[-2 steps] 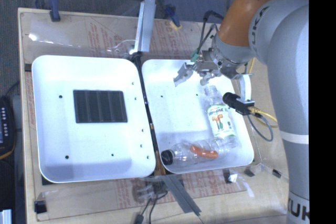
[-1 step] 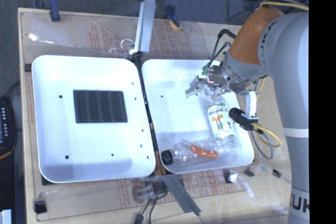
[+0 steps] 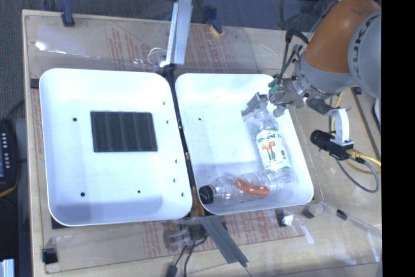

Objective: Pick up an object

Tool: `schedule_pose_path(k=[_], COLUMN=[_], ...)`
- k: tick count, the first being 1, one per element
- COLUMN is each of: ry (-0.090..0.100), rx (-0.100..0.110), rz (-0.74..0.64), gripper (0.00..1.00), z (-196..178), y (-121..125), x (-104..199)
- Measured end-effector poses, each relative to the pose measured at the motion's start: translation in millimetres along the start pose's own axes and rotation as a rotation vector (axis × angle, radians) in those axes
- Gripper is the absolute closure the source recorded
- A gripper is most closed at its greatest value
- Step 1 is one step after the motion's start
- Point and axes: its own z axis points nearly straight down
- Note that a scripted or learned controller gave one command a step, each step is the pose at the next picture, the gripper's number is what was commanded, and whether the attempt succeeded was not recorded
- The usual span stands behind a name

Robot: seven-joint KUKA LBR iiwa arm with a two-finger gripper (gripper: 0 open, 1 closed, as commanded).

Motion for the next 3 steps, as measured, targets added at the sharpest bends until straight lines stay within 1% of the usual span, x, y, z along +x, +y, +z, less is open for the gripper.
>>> schedule_pose_path(k=[1,2,3], ry=[0.001,0.003,0.000], rx=[0.004,0.005,0.001], rz=[0.026,0.181,0.098], gripper=[0.00,0.00,0.00], z=[40,59,33], y=[-1,-13,-17], x=[10,-3,1])
